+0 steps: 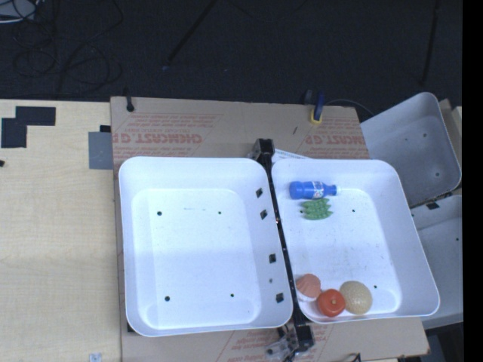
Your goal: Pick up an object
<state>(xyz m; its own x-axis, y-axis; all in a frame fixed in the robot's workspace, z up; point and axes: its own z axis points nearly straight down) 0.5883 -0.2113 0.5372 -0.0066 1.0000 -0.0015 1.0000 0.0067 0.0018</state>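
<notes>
Candidates for picking all lie in the right bin (400, 225), in two loose groups. A blue bottle (312, 190) lies on its side near the bin's far wall, with a small green leafy piece (317, 210) just nearer than it. At the bin's near edge, a red tomato-like ball (330, 302) sits touching a pinkish piece (308, 285) and a tan round piece (356, 297), probably settled down the sloped wall. The bottle, standing apart, looks easiest to grasp. I cannot tell the gripper's state or the arm's pose.
</notes>
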